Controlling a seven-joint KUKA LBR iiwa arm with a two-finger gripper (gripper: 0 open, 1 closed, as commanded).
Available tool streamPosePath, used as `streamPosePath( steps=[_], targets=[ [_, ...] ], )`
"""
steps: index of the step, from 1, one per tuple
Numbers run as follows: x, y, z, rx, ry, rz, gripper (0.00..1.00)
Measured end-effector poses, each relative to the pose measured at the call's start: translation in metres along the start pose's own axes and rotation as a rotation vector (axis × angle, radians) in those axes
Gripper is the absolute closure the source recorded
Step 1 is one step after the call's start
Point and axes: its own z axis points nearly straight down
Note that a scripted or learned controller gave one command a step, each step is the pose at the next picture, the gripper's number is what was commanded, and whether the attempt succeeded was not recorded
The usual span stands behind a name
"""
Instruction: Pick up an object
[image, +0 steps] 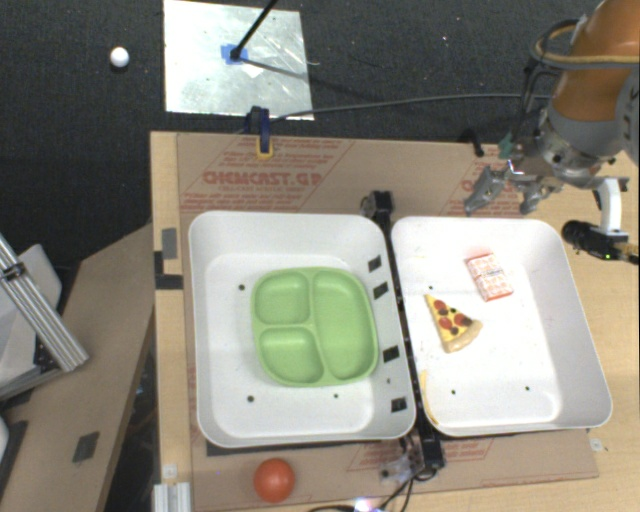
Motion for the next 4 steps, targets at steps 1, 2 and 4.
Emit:
streamPosePath(
  steps=[1,2,4],
  targets=[
    [0.000,0.002,-0.007,-0.011,-0.001,-0.002,0.00],
    [-0.002,-0.001,0.035,-0.009,-0.002,-0.001,0.00],
    [0.005,0.001,0.156,-0.008,-0.001,-0.003,0.00]
  ],
)
